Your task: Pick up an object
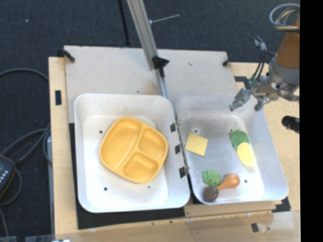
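Note:
My gripper [250, 102] hangs over the far right corner of the right bin [262, 135], its two fingers spread open with nothing between them. Below it in that bin lie a green leafy piece [238, 137] and a pale yellow oval piece [246, 154] touching it. A yellow square slice [197, 144] lies toward the bin's left side. Near the front edge sit a small green piece [211, 176], an orange piece [229, 181] and a dark brown round piece [210, 193], close together.
The left bin [91, 185] holds a yellow divided plate [133, 149]. A slanted metal pole [144, 26] rises from the back between the bins. Black clips sit along the seam between the bins. Cables lie on the dark floor at left.

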Robot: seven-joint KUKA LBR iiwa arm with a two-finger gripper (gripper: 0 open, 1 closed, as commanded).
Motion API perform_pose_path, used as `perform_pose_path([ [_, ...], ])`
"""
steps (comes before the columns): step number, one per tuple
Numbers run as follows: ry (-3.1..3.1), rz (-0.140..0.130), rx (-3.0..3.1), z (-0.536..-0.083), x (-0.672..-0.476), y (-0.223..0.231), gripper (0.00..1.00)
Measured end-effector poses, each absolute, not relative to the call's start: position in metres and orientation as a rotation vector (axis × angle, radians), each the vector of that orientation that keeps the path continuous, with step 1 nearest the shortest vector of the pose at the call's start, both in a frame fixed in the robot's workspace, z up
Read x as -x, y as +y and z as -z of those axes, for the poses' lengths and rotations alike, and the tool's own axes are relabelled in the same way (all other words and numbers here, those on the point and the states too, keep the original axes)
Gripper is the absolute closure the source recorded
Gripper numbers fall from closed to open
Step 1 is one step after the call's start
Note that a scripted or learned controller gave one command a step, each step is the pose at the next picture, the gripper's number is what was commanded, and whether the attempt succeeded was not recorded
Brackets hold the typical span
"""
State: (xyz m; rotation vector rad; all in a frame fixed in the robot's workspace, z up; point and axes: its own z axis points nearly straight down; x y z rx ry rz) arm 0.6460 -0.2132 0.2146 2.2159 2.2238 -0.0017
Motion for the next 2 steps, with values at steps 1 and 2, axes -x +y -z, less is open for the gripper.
perform_pose_path([
  [1,2.225,0.003,-2.214,-0.215,-0.646,-0.213,0.00],
  [2,2.224,0.006,-2.222,-0.152,-0.646,-0.217,0.00],
])
